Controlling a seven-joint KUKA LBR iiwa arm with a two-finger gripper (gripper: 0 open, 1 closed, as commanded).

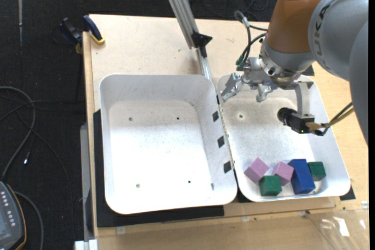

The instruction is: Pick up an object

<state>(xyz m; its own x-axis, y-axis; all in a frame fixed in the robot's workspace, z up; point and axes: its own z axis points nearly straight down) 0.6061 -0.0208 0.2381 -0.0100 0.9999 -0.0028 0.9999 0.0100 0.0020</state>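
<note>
My gripper (249, 88) at the right bin's (334, 152) upper left, jaws apart, blocks (287, 175) well below at lower right.

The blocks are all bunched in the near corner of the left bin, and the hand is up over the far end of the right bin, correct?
Not quite. The blocks are bunched in the near corner of the right bin, not the left bin. The hand is over the far end of the right bin, as you said. The camera view shows this.
</note>
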